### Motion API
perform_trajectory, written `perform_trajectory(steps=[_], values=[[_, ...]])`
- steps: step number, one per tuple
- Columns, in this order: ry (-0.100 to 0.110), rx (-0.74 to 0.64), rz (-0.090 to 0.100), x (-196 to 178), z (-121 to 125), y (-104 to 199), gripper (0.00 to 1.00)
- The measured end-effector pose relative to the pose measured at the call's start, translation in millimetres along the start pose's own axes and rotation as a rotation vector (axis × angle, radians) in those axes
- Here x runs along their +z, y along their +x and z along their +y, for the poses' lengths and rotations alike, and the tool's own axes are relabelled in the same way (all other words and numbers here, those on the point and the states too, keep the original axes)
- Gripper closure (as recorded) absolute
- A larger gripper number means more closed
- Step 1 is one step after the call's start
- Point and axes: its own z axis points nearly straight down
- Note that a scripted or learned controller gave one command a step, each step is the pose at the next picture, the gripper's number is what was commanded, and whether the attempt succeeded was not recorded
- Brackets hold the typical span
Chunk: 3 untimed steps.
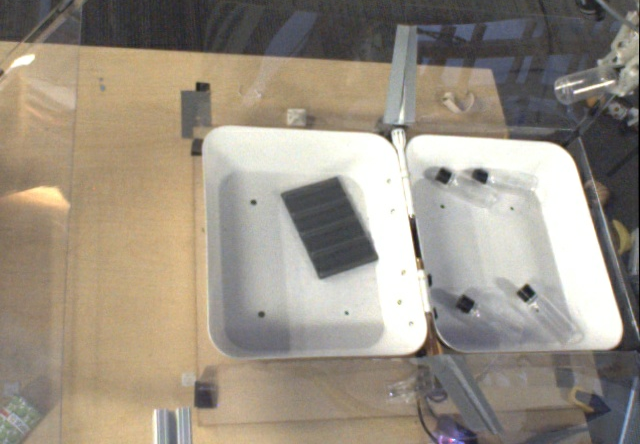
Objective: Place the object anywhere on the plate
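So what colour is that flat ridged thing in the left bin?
Dark grey plate, seen in the camera view.

1. We see a wooden bench bearing two shallow white bins side by side, their inner rims touching along the middle.
2. In the left white bin lies a dark grey, ribbed rectangular plate, flat on the floor, turned at a slant, slightly right of the bin's centre.
3. In the right white bin we count four clear tubes with black caps: two near the far wall, and two near the front.
4. A grey metal bar runs from the far edge down to the joint between the bins.
5. At the top right corner we see part of the robot's gear with a clear tube sticking out to the left; its fingers we cannot make out.
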Motion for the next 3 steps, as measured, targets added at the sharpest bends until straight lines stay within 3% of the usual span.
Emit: perform_trajectory(steps=[1,2,3], values=[[0.003,-0.005,0.000,-9.5,-1.9,1.2,1.00],[-0.008,-0.023,0.005,17.7,-4.8,-98.4,1.00],[-0.004,0.013,-0.001,110.5,26.0,-29.2,1.00]])
